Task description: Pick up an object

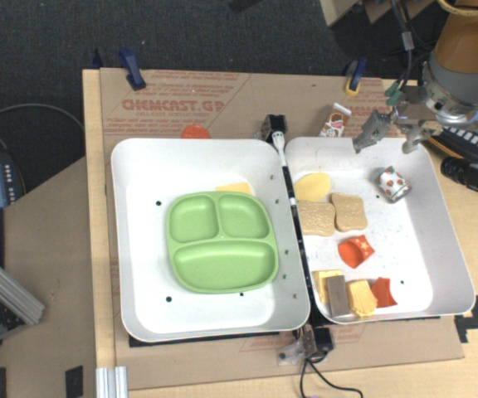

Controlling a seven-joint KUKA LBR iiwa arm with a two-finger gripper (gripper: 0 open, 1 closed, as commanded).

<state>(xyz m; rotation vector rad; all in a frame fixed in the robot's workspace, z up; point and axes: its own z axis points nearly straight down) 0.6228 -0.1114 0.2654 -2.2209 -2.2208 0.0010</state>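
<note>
The nearest candidate for picking is the small silver-and-red crumpled wrapper-like object, lying at about two o'clock in the right-hand shallow white bin, just below the claw. The claw hangs over that bin's twelve o'clock rim with its two dark fingers spread wide apart and nothing between them.

The likeliest failure, I judge, is a glancing descent: the little object looks rounded and shiny, so one finger landing on it could roll it toward the three o'clock wall. A drop so near the rim could also strike the wall itself.

Other pieces crowd the bin: a pale yellow round slice at eleven o'clock, two tan bread-like slabs touching one another, a red wedge at centre, and at six o'clock a tight cluster of tan, yellow and red blocks, where a grasp might catch two at once.

The left-hand white bin holds a green three-compartment plastic tray. Both bins sit on a brown printed cardboard sheet clamped by blue clips to the pale wooden bench. Dark carpet lies beyond.
</note>
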